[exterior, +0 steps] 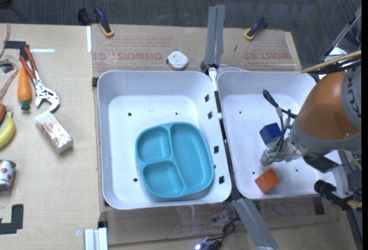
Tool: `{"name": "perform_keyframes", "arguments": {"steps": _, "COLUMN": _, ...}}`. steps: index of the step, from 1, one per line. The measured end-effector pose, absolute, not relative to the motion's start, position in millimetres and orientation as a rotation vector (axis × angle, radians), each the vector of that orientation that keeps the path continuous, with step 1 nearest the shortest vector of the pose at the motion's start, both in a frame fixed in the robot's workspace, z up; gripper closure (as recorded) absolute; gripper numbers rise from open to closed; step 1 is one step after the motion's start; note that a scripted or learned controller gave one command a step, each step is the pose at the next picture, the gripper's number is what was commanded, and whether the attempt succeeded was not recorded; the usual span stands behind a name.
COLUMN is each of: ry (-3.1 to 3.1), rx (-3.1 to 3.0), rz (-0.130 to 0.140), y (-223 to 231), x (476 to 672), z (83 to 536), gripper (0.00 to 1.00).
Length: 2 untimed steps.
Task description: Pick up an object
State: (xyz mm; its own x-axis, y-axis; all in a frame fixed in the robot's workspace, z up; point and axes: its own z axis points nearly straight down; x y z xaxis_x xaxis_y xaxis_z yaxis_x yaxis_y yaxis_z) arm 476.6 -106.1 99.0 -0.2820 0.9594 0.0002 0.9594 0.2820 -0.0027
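Orange block sits nearest, front of right bin; gripper just above it, beside blue block; can't tell finger state; I judge risk: grazing either block, nudging it off w/o a grasp.

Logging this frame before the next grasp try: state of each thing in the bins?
Blue tray: lying flat in the left bin, compartments up, nothing in them.
Blue block: resting in the right bin, beside the gripper.
Orange block: resting near the right bin's front edge, tilted, not held.
Gripper: low in the right bin between the two blocks.
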Motion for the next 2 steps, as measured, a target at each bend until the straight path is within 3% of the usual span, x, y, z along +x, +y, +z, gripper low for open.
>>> {"name": "perform_keyframes", "arguments": {"steps": 1, "ry": -2.514, "rx": -1.882, "rz": 0.003, "y": -106.1, "x": 476.7, "z": 99.1, "gripper": 0.00}}
{"name": "perform_keyframes", "arguments": {"steps": 2, "ry": -2.770, "rx": -1.480, "rz": 0.001, "y": -117.8, "x": 477.3, "z": 91.6, "gripper": 0.00}}
